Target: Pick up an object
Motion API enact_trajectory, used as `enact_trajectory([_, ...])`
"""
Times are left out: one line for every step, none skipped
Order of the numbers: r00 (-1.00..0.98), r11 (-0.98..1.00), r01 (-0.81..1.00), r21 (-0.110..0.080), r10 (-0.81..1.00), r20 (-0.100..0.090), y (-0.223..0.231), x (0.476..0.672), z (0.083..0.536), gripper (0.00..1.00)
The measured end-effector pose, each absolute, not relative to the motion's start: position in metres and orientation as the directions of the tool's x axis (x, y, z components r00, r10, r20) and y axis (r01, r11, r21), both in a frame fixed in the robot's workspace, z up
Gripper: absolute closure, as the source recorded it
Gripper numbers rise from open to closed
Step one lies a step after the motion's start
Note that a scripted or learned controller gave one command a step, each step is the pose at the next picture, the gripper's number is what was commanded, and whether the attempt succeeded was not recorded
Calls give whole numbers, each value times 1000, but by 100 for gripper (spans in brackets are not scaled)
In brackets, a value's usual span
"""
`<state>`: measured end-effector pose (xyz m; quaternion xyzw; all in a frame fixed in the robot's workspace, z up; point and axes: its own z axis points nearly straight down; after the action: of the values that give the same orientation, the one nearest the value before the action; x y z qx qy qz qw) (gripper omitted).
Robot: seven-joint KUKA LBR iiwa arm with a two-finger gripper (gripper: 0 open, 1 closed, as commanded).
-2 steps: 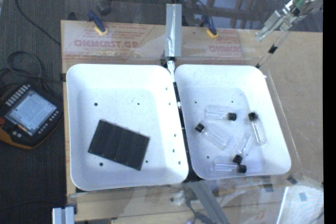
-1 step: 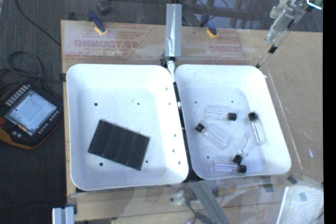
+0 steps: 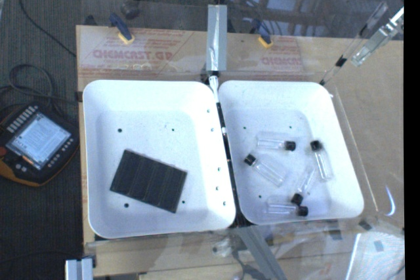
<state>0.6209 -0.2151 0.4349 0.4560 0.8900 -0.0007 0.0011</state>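
Inside the right bin [image 3: 262, 101], five small clear vials with black caps, all lying on their sides and scattered over the floor of it. Toward the middle of the right bin, the first vial [image 3: 274, 141], cap pointing right. Just below and left of it, the second vial [image 3: 266, 169], slanted, cap at the upper left end. Near the right wall of the right bin, the third vial [image 3: 322, 162], cap at its upper end. Between the second and the third, a little nearer the front wall, the fourth vial [image 3: 304, 187], slanted, cap at the lower end. Close to the front wall of the right bin, the fifth vial [image 3: 282, 209], cap pointing right and just beside the cap of the fourth; cannot tell if touching.

Against the left side of the right bin, the left bin [image 3: 151, 108], holding one black ribbed panel [image 3: 148, 180], flat and turned a little.

Behind the right bin, on the brown board, a grey metal post [image 3: 217, 36], a blue clamp [image 3: 120, 24] and a yellow clamp [image 3: 263, 40]. Well to the left of the right bin, on the dark floor, a teach pendant [image 3: 36, 144] with lit screen.

About the claw, open or closed or gripping something: cannot tell.
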Motion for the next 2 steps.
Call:
enact_trajectory([-957,957,290,1,290,-6,-197,661,436,0])
enact_trajectory([-957,957,290,2,290,-6,-197,661,436,0])
